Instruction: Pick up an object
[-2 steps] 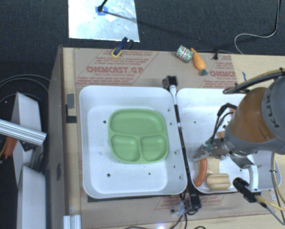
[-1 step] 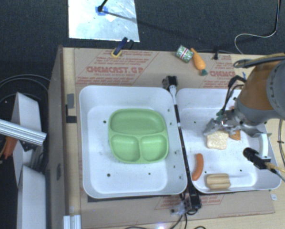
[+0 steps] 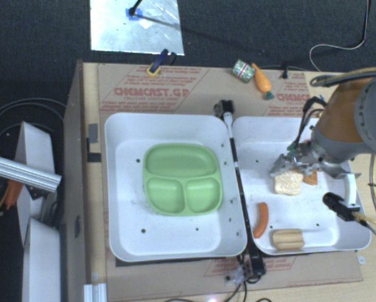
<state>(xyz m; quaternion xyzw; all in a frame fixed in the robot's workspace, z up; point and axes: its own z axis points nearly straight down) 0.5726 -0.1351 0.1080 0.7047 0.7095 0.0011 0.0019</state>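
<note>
My gripper (image 3: pixel 293 166) is low in the right bin (image 3: pixel 263 137), right above a pale, crumbly bread-like piece (image 3: pixel 288 183). A small orange-brown piece (image 3: pixel 310 178) lies against that piece's right side, partly under the wrist. Nearer the front of the same bin lie an orange sausage (image 3: pixel 260 219) and a tan bread roll (image 3: pixel 287 238). The arm comes in from the right and its bulk covers the bin's far right part.
The left bin (image 3: pixel 131 231) holds a green divided tray (image 3: pixel 182 178). On the cardboard behind the bins lie a small green can (image 3: pixel 243 70), a toy carrot (image 3: pixel 262 81) and a yellow-blue clip (image 3: pixel 160 63). A black divider (image 3: pixel 235 168) runs between the bins.
</note>
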